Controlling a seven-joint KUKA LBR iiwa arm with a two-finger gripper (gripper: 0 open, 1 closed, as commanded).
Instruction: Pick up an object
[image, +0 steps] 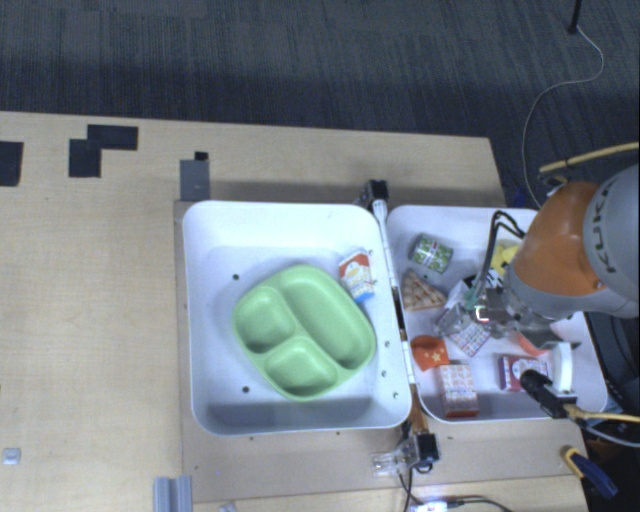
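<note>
Arm reaching in from right, hand (478, 318) hovering low over right bin (590, 372), amid clutter; its grip state cannot be told from here. Nothing seen lifting, so pick judged not yet done: grasp and raise remaining. Candidate objects lying in right bin: green can (431, 252), waffle-patterned wedge (422, 293), orange piece (430, 352), small patterned box (457, 386). Left bin (200, 330) carrying green divided plate (303, 329) and small carton (357, 275). "KU" lettering showing on arm; package labels too small for reading.

A pale wooden bench (90, 330) bears two white bins (205, 300) side by side.
</note>
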